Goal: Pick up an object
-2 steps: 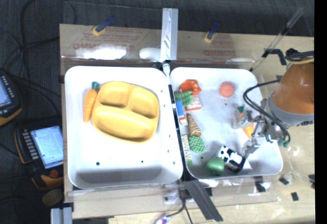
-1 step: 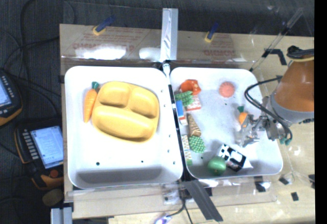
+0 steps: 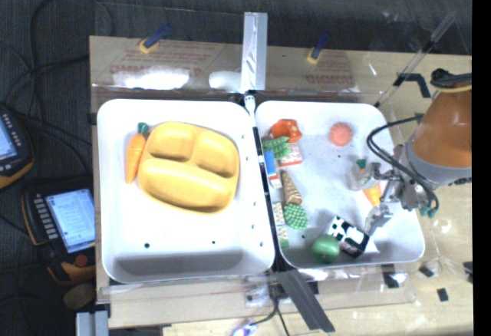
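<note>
Right bin (image 3: 399,250), approach step: the gripper (image 3: 381,204) is hovering low over the bin's right side, just beside a small orange piece (image 3: 371,193); whether it is open or shut cannot be told. A black-and-white toy (image 3: 349,235) is lying nearby. Next move is calling for a centred descent.

A small black-and-white patterned block (image 3: 349,235) lies tilted near the right bin's front edge; a round green toy (image 3: 326,248) sits just beside it, on its left.
</note>
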Robot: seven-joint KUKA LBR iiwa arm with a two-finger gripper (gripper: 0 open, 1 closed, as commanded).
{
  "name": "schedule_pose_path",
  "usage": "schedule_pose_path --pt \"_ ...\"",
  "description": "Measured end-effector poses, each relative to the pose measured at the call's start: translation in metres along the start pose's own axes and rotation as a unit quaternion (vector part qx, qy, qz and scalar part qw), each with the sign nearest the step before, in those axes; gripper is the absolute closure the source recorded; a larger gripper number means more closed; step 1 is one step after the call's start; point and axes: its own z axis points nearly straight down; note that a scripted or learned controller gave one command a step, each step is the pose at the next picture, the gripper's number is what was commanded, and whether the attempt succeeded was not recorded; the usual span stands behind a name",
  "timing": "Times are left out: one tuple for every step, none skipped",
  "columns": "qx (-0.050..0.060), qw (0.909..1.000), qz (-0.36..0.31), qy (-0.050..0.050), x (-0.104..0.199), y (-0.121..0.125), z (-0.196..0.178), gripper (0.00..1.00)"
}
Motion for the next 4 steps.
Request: schedule_pose_path --pt "-0.003 0.9978 0.066 0.004 -0.022 0.014 0.012 0.0" --pt "0.0 0.9979 0.065 0.001 -0.025 0.014 0.001 1.0" --pt "-0.004 0.9945 0.104 0.008 -0.014 0.059 -0.043 1.0" --pt "-0.004 0.9889 0.148 0.007 -0.019 0.065 -0.094 1.0"
